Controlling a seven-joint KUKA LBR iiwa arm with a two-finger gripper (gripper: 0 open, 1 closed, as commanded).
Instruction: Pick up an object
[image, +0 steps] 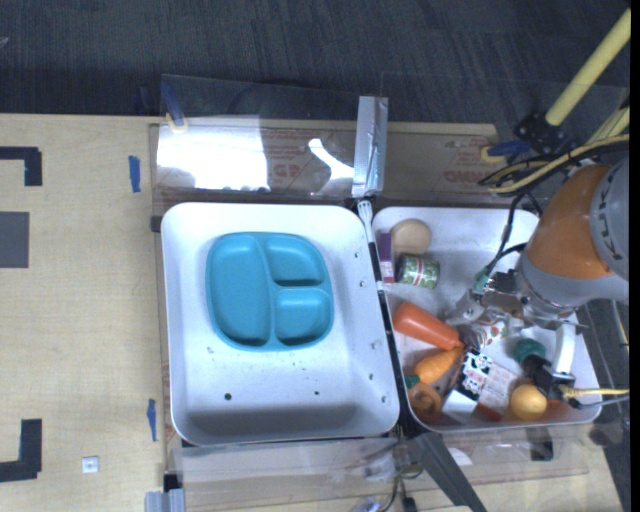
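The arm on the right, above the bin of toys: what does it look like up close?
The arm is a thick, rounded tube, grey, with a broad orange band above the wrist. Below the band sits a pale metal wrist section leading to the gripper, a small cluster of dark and silvery parts. A thin black cable loops along its side.

Pale wood bench top (70, 330) with black tape marks (28, 165) and blue tape bits (134, 172) — dark grey carpet floor (300, 40) beyond. Glare on clear plastic sheet (250, 150) behind bins.
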